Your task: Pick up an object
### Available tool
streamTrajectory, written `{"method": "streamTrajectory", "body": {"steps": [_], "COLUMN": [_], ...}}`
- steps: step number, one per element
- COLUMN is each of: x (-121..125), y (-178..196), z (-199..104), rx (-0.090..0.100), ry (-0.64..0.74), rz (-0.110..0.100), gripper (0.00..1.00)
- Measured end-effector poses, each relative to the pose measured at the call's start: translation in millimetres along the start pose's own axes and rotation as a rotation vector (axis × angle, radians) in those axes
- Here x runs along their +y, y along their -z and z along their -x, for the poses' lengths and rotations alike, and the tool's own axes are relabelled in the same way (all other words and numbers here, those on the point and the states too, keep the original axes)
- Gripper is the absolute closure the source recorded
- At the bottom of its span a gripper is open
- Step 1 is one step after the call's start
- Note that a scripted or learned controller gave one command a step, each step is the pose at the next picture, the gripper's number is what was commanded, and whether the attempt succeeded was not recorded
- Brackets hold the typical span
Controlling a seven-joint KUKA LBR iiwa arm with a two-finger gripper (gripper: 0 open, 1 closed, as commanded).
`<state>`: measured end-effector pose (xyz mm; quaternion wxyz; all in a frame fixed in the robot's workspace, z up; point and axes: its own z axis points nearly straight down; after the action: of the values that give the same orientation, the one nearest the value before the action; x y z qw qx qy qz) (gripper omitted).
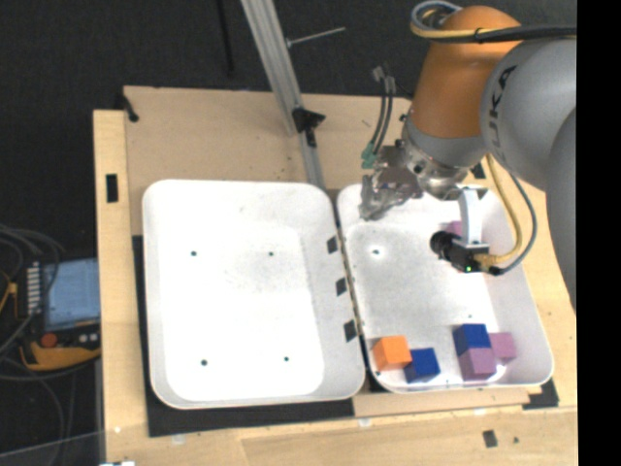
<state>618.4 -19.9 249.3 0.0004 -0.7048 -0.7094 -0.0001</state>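
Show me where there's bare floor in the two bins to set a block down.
The left bin has open white floor from rim to rim. In the right bin, the middle stretch between the gripper and the blocks is bare. It is crowded along the near rim: orange block, blue block, a second blue block and purple blocks.

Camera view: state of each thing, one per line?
Claw: over the right bin's far left corner, nothing seen in it, open or shut unclear.
Orange block: resting in the right bin, near edge, beside the small blue block.
Large blue block: resting, against the purple blocks.
Left bin: flat on the bench.
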Motion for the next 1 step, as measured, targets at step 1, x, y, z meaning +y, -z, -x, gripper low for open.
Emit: {"method": "streamTrajectory", "body": {"steps": [1], "x": [-31.6], "y": [1.7], "z": [-44.5], "rx": [0.0], "ry": [-0.003], "rz": [0.001], "gripper": [1.0]}}
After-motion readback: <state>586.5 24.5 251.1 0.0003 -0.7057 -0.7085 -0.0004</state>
